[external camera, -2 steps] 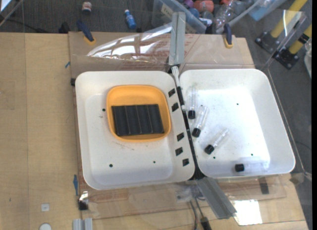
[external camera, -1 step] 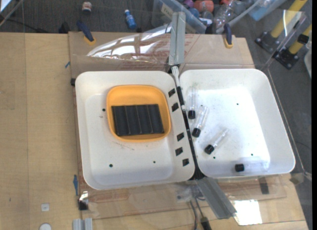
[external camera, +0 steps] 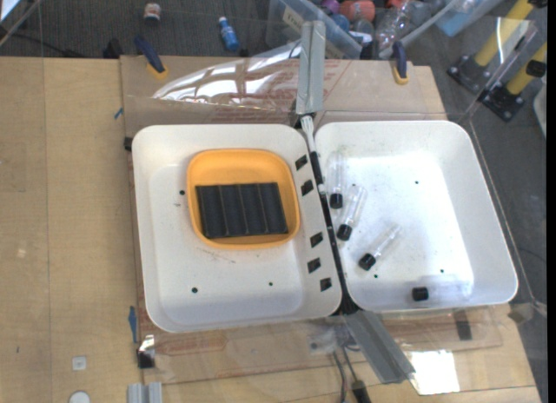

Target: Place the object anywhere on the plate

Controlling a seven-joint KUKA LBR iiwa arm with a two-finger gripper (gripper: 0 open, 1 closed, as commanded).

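In the left bin (external camera: 165, 306) an orange plate (external camera: 243, 160) is placed, a little above the middle; on it a black ridged block (external camera: 241, 209) is laid flat, and it is kept fully inside the rim, with orange visible on all 4 sides. If this block is taken as the object of the task, the placing is judged as done - it is resting on the plate and nothing is touching it from above; no step seems to be left except a possible retreat of the arm.

Further right, in the right bin (external camera: 473, 219), some small clear tubes with black caps are scattered; 1 tube (external camera: 352, 210) is found near the wall shared by the 2 bins, another tube (external camera: 380, 247) is lying slanted toward the middle, and a small black piece (external camera: 420, 293) is seen alone near the front edge. These are all well apart from the plate - if 1 of them was meant, the task would not be started yet.

About the pose of the arm, and whether the gripper is open or closed, nothing can be told here.
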